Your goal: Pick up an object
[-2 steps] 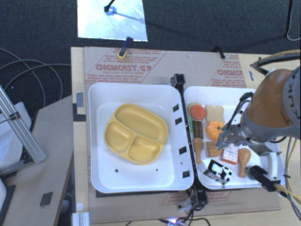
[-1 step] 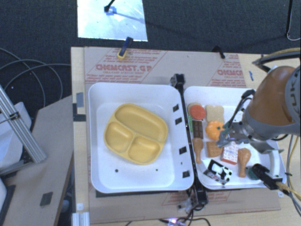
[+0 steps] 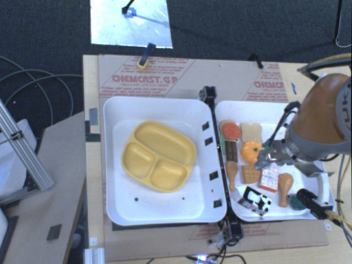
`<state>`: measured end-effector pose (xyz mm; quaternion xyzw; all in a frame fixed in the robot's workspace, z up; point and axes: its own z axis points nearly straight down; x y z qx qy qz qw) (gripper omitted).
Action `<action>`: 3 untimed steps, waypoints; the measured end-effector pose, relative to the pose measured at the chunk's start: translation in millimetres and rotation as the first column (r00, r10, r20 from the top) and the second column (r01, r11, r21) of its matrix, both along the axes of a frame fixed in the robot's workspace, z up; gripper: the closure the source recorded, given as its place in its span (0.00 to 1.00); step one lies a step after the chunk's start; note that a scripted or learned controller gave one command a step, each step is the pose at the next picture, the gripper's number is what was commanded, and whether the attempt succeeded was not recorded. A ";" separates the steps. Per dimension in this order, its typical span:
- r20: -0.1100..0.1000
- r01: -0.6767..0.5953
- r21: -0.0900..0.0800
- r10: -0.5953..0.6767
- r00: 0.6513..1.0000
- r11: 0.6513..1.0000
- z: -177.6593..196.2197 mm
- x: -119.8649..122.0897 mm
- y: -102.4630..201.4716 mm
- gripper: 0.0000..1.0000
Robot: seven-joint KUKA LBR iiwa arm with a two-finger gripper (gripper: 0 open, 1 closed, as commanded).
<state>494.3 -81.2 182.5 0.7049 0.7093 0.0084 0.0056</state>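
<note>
fingers [image 3: 265,157] low in right bin [image 3: 308,110], beside orange toy [image 3: 250,150], grip state unclear

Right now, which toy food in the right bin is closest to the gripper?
The orange pumpkin, right beside the gripper; the tomato and drumstick lie farther off.

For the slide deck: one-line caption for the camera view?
Gripper over the right white bin of toy food; yellow divided plastic plate in the left white bin.
</note>
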 end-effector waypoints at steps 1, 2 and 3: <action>0.003 -0.003 0.001 0.003 1.000 1.000 10.5 1.4 0.4 1.00; -0.014 0.000 -0.005 0.000 1.000 1.000 1.8 59.5 13.1 1.00; -0.012 -0.001 -0.005 0.000 1.000 1.000 2.8 122.6 18.6 1.00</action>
